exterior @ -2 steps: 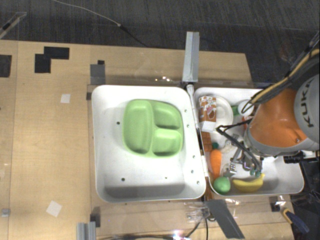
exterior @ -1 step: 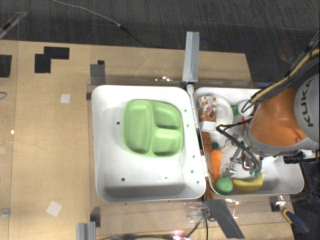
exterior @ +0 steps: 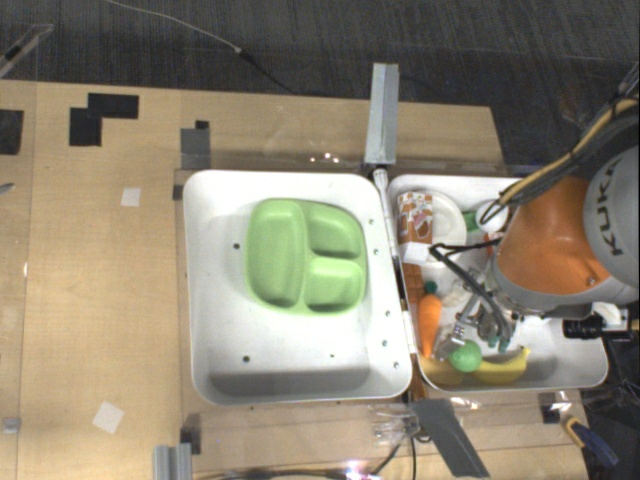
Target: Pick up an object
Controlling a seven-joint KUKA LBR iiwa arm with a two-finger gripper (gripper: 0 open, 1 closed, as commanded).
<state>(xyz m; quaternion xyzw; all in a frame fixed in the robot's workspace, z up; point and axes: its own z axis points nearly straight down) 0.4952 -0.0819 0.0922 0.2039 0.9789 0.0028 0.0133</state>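
Note:
In the right bin (exterior: 590,373) lie an orange carrot (exterior: 429,320), a small green ball (exterior: 465,357), a yellow banana (exterior: 490,370) along the front wall, and a brown and white printed packet (exterior: 415,218) at the back left. My gripper (exterior: 482,326) reaches down into this bin from the right, just above and behind the green ball and to the right of the carrot. The orange wrist band (exterior: 545,243) and cables cover much of the bin's right half. Nothing shows clearly between the fingers.
The left bin (exterior: 215,348) holds a light green divided tray (exterior: 303,254). A grey metal post (exterior: 382,113) stands behind the gap between the bins. A white round item (exterior: 452,218) lies near the packet. Wooden bench surface spreads to the left.

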